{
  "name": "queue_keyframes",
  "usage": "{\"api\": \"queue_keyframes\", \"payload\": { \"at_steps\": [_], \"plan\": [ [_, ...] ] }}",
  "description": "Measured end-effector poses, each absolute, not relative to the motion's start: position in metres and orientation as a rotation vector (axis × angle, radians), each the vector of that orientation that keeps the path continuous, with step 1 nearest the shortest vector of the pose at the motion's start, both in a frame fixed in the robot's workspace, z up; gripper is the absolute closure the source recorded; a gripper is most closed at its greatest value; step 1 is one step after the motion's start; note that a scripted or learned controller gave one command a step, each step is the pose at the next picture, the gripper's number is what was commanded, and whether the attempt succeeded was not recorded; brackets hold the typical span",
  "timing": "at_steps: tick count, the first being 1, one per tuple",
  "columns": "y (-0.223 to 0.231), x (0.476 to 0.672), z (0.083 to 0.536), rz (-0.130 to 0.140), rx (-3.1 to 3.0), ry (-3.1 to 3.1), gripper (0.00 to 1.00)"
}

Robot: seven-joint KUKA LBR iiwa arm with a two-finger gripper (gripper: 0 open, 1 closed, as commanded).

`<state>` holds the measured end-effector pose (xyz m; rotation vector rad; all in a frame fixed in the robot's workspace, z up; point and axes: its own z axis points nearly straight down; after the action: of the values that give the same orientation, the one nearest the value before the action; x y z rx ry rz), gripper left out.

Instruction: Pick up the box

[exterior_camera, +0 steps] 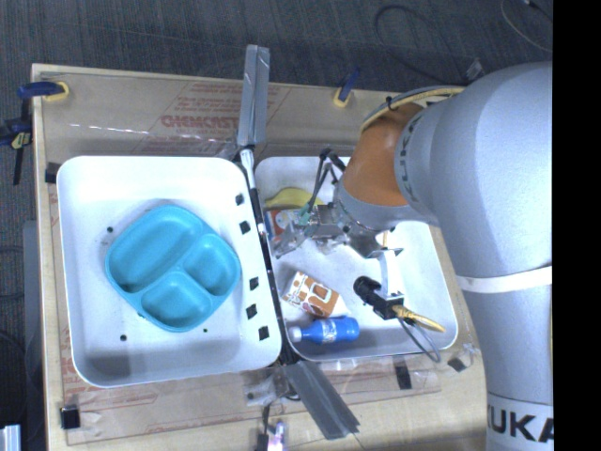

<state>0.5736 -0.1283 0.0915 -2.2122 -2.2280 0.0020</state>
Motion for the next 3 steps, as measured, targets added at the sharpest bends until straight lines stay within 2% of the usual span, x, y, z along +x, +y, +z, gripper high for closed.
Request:
{"api": "queue_keyframes", "payload": {
  "at_steps": [1,2,3],
  "plan": [
    [-0.128,0.574,0.101,0.004,-2.207,-2.231,1.0],
    [-0.095,0.592,0.091,0.002,-2.319,-2.117,1.0],
    [-0.133,0.536,0.091,0.003,-2.199,-2.239,1.0]
  ]
}}
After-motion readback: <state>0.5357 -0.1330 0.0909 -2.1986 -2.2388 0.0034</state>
